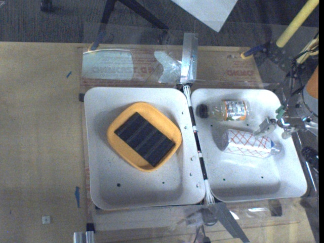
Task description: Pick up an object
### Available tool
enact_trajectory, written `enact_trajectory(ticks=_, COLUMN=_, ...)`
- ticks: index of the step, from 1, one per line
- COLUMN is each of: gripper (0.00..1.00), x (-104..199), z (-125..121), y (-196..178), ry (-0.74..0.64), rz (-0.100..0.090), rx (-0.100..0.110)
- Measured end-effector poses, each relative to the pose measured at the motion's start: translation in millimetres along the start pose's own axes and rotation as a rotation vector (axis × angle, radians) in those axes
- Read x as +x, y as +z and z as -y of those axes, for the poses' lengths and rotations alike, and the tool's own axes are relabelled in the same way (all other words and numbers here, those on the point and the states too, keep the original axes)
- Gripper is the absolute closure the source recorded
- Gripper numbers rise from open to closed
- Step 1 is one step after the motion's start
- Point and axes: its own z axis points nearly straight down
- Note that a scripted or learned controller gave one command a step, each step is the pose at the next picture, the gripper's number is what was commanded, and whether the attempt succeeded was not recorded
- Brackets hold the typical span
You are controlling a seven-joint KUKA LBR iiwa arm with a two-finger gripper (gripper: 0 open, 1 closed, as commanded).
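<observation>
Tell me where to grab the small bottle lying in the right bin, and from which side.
Grip the bottle across its round body, near the label, coming straight down from above. It lies on its side, dark cap toward the divider between the bins, so fingers closing across its short width would likely hold better than along its length.

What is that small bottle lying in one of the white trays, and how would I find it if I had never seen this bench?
Find the right bin, nearest the gripper. Along its far side lies a clear bottle on its side, black cap toward the divider, orange on its label. Its neighbour, a red-checked white tube, lies closer to the viewer.
</observation>
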Motion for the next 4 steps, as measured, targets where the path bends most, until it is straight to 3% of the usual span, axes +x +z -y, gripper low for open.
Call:
enact_trajectory(ticks=1, gripper=0.0, x=69.8, z=-63.7, y=94.8, ry=-0.191, rz=0.001, rx=-0.001)
enact_trajectory(ticks=2, gripper=0.0, x=78.9, z=8.7, y=118.5, ry=-0.235, rz=0.001, rx=-0.009)
enact_trajectory(ticks=3, gripper=0.0, x=72.1, z=-27.2, y=79.8, ry=-0.259, rz=0.002, rx=-0.003)
enact_trajectory(ticks=4, gripper=0.0, x=53.2, z=-111.0, y=121.2, ry=-0.127, rz=-0.008, rx=0.053)
